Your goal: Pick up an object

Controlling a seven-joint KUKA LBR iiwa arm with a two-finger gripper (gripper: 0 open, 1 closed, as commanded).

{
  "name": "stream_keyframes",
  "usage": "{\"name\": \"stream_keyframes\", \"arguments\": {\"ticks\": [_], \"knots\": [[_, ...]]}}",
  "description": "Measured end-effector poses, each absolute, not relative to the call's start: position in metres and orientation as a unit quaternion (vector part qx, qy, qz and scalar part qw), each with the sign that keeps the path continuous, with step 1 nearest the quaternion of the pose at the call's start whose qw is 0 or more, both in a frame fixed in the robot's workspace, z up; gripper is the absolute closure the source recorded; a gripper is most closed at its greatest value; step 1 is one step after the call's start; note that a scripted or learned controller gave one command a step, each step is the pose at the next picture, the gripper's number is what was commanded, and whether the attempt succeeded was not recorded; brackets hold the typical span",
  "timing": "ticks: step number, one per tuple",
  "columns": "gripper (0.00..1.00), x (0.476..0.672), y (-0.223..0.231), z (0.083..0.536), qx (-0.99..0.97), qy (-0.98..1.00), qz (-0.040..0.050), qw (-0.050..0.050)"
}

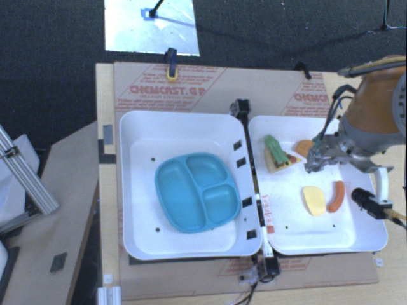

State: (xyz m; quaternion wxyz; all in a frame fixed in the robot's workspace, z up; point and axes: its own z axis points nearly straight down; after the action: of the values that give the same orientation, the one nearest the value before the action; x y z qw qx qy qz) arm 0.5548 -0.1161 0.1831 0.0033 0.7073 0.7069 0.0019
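— What do I have under the arm?

— I see a bench covered with printed cardboard (191, 84), standing on dark carpet (51, 43), with a shiny metal sheet (152, 18) behind it. Two white bins lie side by side. The left bin (137, 234) holds one blue divided plate (198, 191).

— And the gripper?

— The gripper (315, 162) hangs over the right bin (362, 237), at its back part. I cannot tell its state. No object is visible in it.

— Where are the objects?

— All in the right bin. One orange piece (303, 147) lies just beside the gripper, one green vegetable (275, 150) on a sandwich-like piece (277, 164) near it, toward the left bin. One yellow piece (313, 200) and one red sausage (336, 196) lie in front of the gripper, apart from it.
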Motion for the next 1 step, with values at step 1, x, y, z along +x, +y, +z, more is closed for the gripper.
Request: {"name": "stream_keyframes", "arguments": {"ticks": [1], "knots": [[1.0, 0.5598, -0.1187, 0.2274, 0.706, 0.708, 0.0019, 0.003]]}}
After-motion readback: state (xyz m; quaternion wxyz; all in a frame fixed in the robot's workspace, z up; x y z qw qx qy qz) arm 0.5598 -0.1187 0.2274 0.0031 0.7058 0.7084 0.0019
